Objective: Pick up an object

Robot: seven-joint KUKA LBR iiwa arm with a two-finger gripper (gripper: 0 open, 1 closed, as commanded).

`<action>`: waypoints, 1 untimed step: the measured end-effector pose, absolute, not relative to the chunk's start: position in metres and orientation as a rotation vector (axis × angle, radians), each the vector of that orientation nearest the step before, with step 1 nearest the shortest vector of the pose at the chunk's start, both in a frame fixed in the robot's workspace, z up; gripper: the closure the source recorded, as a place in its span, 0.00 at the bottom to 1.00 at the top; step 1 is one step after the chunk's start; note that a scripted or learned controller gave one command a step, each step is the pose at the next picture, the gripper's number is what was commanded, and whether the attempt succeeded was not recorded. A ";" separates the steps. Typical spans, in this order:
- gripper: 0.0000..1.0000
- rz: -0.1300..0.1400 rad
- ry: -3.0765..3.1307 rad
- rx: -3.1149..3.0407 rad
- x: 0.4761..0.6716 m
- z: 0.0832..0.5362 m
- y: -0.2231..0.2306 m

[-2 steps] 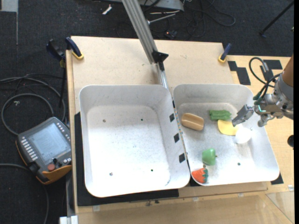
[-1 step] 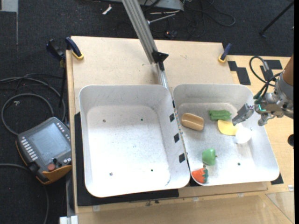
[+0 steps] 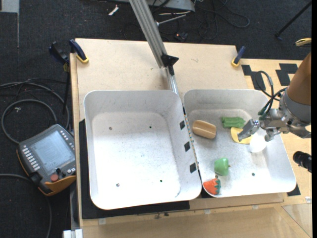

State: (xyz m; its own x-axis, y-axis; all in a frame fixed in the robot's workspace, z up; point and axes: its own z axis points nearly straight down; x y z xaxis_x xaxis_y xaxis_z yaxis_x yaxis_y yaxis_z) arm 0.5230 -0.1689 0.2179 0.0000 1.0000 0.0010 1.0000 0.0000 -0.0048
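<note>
The gripper (image 3: 253, 131) is hovering over the right bin (image 3: 277, 177), its fingers parted and holding nothing, just above a yellow piece (image 3: 239, 136) beside a green toy (image 3: 233, 122). It should be centring on the yellow piece, descending squarely, then closing.

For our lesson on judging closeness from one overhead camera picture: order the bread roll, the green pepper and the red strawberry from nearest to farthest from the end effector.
From the end effector:
1. Bread roll, to its left, by the bin divider.
2. Green pepper, below and left, mid-bin.
3. Red strawberry, at the bin's near left corner.
</note>
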 end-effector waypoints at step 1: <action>0.00 0.005 -2.216 -2.219 0.512 0.165 -0.167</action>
State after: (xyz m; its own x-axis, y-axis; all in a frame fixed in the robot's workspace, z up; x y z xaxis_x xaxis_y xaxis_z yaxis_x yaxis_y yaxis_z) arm 0.5122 -0.1669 0.1655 0.0016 1.0000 0.0017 1.0000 -0.0016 -0.0059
